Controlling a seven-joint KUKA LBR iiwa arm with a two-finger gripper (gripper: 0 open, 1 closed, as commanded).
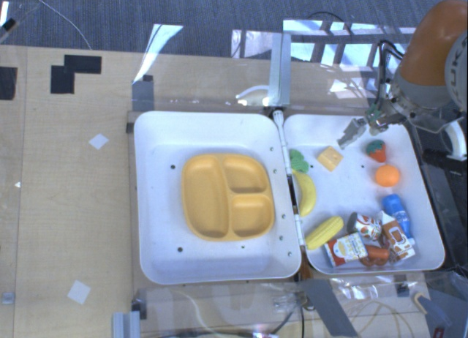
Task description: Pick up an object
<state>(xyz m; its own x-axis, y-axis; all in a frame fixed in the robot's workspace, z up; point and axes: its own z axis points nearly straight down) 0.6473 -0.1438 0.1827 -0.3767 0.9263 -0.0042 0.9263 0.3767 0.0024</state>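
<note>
The gripper (356,132) hangs over the far part of the right bin (431,212), its grey fingers (351,134) pointing down toward the left. Nothing sits between them, and how wide they stand I cannot tell from this slant. The arm's orange band (431,44) and grey wrist rise behind it at the upper right.

Taking the gripper as the landmark: the yellow cheese wedge (330,158) lies just below and slightly left of the fingertips, near but apart from them. The strawberry (376,151), red with a green top, lies just to the lower right of the gripper, also untouched. Below the strawberry, farther from the gripper, rests the orange ball (387,175), and beyond that a blue bottle (394,207).

To the gripper's lower left, against the bin's left wall, sit a green leafy piece (297,160) and a banana (307,193) just under it. Well below the gripper, near the bin's front edge, lie a corn cob (324,232) and a cluster of small cartons and packets (369,240), touching one another.

Well apart to the gripper's left, across the divider, the left bin (157,183) holds a yellow divided plate (227,196) with three compartments, lying flat near its middle.
</note>
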